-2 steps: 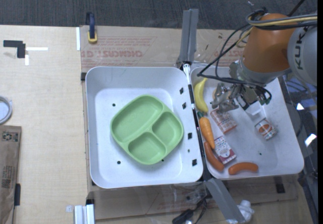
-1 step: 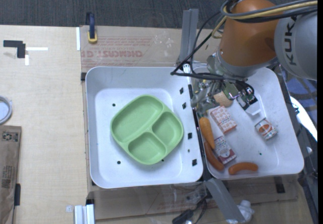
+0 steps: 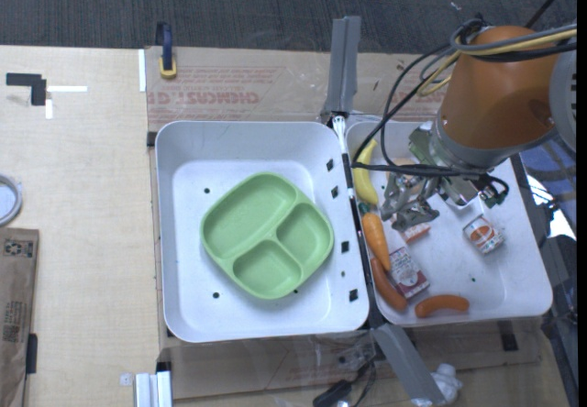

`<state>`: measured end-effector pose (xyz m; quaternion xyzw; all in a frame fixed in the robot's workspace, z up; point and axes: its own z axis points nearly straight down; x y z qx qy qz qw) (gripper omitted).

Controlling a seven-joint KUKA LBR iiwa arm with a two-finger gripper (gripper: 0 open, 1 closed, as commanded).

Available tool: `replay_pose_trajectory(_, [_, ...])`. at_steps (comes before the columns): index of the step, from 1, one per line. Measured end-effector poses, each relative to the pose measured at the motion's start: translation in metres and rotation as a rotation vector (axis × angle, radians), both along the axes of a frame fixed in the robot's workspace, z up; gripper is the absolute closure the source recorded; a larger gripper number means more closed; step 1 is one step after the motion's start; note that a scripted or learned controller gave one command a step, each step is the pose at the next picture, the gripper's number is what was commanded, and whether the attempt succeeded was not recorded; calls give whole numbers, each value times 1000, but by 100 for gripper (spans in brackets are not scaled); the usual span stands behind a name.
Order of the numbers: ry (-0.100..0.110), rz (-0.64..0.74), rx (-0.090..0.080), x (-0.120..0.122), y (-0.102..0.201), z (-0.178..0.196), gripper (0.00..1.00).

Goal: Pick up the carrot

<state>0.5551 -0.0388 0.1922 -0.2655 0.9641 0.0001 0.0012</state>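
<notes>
The grey arm's two-finger metal gripper (image 3: 410,203) is hanging low in the right white bin (image 3: 525,291), just beside the tapered orange carrot (image 3: 374,233), which is lying against the bin's left wall below a yellow banana (image 3: 364,178). How far it is spread, I cannot tell. A green three-compartment plate (image 3: 266,236) is sitting in the left white bin (image 3: 174,213).

carrot (image 3: 375,235) hemmed by bin wall (image 3: 348,213), banana (image 3: 365,174), red packet (image 3: 406,271)
</notes>
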Motion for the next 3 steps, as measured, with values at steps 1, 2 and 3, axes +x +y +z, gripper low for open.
replay_pose_trajectory(1, [0,379,1,-22,28,19,100])
replay_pose_trajectory(2, [-4,376,2,-20,29,29,100])
replay_pose_trajectory(3, [-1,572,1,-15,38,18,100])
